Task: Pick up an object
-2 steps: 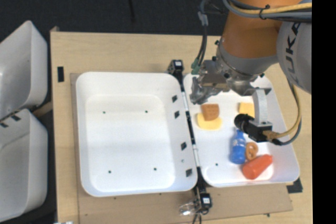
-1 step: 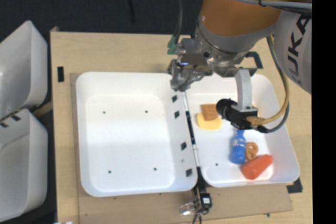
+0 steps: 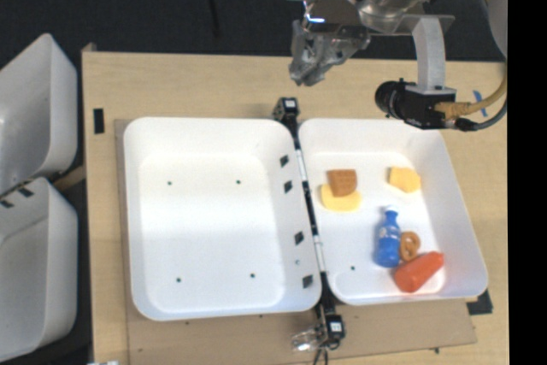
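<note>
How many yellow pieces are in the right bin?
2: one yellow piece near the bin's middle, touching the brown block behind it; another yellow piece farther right, apart from the rest.

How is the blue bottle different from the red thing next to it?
The blue bottle is blue with a narrow neck and white cap, while the red thing is orange-red and one plain, rounded, carrot-like shape. The blue bottle points up the picture; the red thing lies slanted. The blue bottle sits a little nearer the middle of the right bin; the red thing lies near its front corner. Both lie in that bin, beside a small pretzel.
</note>
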